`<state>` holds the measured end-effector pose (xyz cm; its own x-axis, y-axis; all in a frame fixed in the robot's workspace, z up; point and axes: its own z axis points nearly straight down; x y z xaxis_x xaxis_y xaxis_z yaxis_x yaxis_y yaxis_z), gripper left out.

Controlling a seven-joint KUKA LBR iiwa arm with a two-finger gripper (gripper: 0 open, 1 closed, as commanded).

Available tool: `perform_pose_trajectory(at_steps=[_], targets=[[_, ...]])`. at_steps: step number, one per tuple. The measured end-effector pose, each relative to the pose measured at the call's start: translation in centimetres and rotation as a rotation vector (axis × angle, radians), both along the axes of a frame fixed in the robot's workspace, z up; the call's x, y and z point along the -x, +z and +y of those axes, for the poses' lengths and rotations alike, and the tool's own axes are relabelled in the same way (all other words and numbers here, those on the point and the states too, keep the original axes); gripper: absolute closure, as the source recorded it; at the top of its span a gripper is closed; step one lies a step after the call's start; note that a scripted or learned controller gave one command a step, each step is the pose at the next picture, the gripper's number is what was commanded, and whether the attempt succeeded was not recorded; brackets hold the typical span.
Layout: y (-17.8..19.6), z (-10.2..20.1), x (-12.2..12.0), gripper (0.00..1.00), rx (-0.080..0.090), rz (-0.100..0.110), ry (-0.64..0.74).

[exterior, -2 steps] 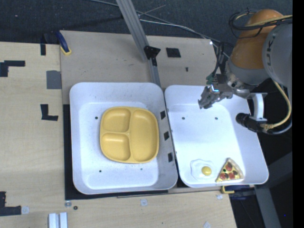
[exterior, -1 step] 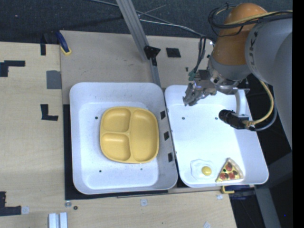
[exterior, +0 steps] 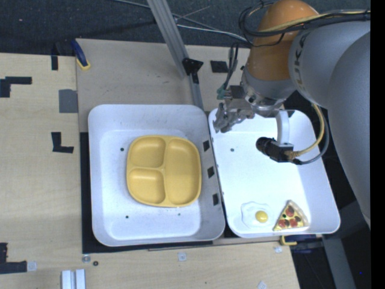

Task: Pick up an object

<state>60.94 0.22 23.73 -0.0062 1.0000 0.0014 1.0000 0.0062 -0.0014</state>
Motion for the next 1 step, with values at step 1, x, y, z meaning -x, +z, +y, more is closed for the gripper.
perform_pose_trajectory(at_steps=[1], targets=[[-1.32, 5.98, 0.66, 1.00, 0.001, 0.002, 0.000]])
